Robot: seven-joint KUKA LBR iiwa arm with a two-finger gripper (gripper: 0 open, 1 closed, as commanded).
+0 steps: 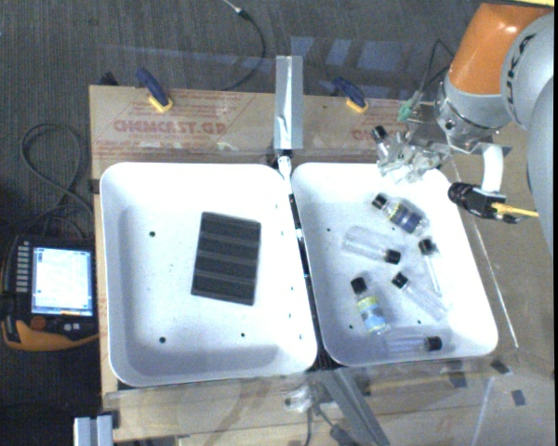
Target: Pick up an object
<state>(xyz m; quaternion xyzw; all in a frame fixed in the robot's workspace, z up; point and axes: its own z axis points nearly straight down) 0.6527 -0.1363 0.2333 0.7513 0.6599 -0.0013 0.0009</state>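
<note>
Small clear vials are scattered in the right bin; light, rigid, slippery stuff probably, best gripped across the body. End effector is parked over the bin's far edge, state can't be told.

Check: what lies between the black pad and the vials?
The camera view shows bare white floor of the left bin, then the adjoining bin rims, between the black pad and the vials.
</note>
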